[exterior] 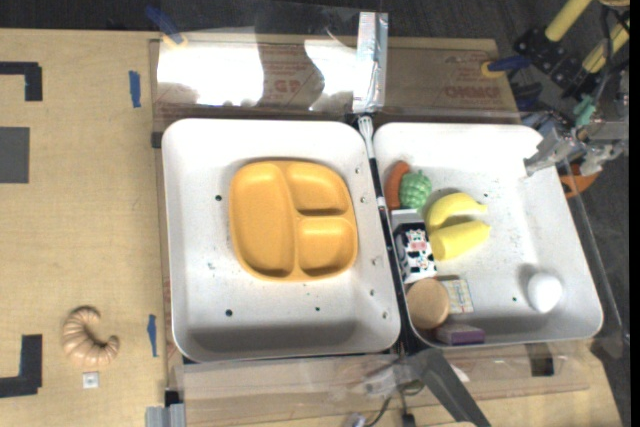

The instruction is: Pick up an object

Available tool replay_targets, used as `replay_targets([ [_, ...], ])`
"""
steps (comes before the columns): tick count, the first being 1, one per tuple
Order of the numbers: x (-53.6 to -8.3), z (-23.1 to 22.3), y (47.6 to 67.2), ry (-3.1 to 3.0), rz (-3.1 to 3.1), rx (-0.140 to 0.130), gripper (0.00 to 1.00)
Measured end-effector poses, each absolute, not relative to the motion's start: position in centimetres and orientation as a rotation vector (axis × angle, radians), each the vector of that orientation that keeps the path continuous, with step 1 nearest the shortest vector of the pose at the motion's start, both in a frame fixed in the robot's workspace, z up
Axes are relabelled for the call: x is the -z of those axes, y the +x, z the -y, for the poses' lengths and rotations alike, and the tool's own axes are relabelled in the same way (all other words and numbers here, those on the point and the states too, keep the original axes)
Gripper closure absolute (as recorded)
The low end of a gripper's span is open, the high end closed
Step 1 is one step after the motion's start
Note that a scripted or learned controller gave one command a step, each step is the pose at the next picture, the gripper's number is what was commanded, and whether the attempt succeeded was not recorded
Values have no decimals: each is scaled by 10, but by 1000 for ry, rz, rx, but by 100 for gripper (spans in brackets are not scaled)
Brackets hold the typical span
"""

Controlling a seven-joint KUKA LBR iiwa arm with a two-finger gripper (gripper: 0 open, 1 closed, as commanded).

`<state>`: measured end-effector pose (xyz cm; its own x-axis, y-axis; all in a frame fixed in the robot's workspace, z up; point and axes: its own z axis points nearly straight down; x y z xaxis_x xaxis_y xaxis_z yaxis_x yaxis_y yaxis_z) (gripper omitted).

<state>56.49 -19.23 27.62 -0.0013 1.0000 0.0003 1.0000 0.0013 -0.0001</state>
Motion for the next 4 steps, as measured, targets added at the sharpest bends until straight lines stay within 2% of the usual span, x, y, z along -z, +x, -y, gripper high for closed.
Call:
replay_targets([
  [1,-228,146,568,-2040,2385,-1,0],
  [2,-88,111,569,-2176,2275,8,0],
  [3,-88,117,559,-2357,2083,9,0],
  [4,-90,118,487,-2402,2052,22,0],
])
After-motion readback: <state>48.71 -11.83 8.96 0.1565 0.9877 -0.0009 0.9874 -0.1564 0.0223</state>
